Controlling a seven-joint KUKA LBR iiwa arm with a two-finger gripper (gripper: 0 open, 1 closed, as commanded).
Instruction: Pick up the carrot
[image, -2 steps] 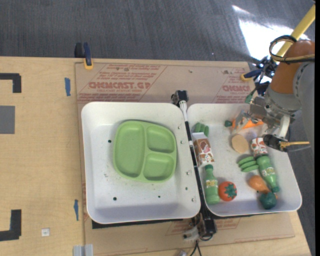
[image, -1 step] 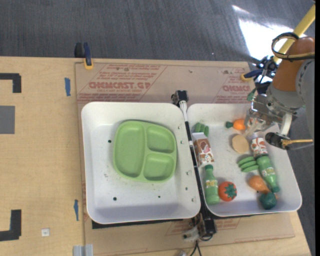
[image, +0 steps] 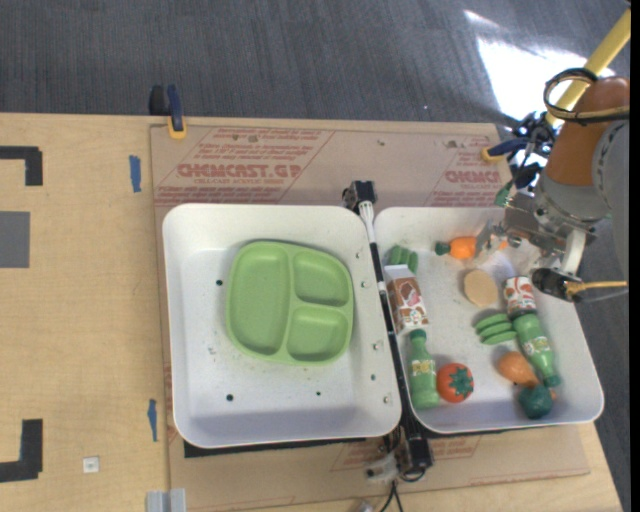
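Note:
The carrot (image: 461, 248) is small and orange with a green leafy end pointing left. It lies on the floor of the right bin (image: 585, 400), near the bin's far edge. My gripper (image: 497, 236) hangs just right of the carrot, at the end of the grey arm with the orange band (image: 585, 140). The arm reaches in over the bin's far right corner. The wrist body hides the gripper's tip, and nothing is visibly lifted off the bin floor.
The right bin also holds a beige piece (image: 481, 289), a green pod (image: 492, 326), two bottles (image: 530, 330) (image: 421, 372), a tomato (image: 455, 382), an orange fruit (image: 515, 368) and a snack packet (image: 406, 300). A green divided plate (image: 292, 300) sits in the left bin (image: 190, 330).

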